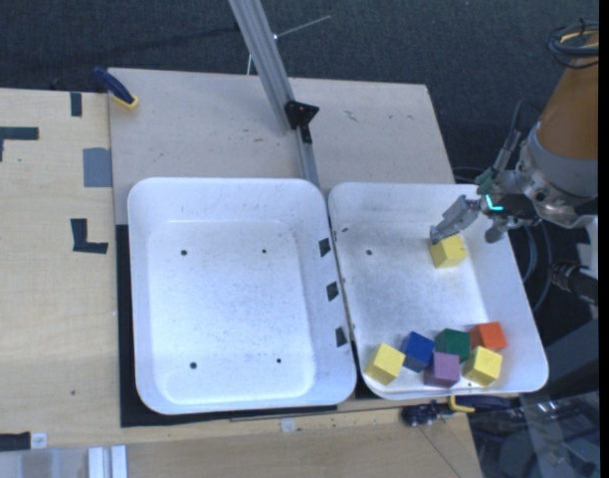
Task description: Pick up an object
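Yellow cube (448, 253) sat just under the tool (446, 233) in the right bin (404, 217); grip state unclear. Reaching step, likely; next: close, then lift.

Blocks (439, 355) clustered in right bin (384, 297), front edge

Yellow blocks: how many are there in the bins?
3, all in the right bin. One yellow block sits near the gripper toward the far side. Two lie in the near cluster: one at its left end, one at its right end. None looks hidden.
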Tool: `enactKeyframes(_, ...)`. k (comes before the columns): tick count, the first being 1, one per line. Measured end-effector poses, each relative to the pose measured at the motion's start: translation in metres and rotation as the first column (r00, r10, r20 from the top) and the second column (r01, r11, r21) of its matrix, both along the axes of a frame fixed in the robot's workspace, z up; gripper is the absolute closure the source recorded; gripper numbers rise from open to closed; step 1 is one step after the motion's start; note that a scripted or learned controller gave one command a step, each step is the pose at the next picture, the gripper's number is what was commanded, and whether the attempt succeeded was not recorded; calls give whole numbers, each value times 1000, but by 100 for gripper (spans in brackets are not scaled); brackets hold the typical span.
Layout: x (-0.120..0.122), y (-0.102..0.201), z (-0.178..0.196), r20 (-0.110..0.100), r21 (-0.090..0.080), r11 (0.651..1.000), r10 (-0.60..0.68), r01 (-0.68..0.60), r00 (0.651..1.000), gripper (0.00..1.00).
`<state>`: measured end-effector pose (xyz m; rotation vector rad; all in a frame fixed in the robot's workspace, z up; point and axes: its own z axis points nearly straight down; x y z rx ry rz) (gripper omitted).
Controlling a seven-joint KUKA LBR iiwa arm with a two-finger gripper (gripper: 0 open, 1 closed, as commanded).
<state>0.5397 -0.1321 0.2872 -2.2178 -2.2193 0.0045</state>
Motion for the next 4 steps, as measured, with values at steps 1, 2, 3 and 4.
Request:
enactKeyframes(1, 1, 0, 2, 4, -1, 1000, 1, -1, 1000, 0)
enactKeyframes(2, -4, -4, -43, -1, -1, 1000, -1, 1, 1000, 0)
enactKeyframes(3, -4, 7, -96, -3, 0, 1000, 1, -1, 1000, 0)
enactKeyframes(4, -2, 14, -143, -2, 0, 1000, 1, -1, 1000, 0)
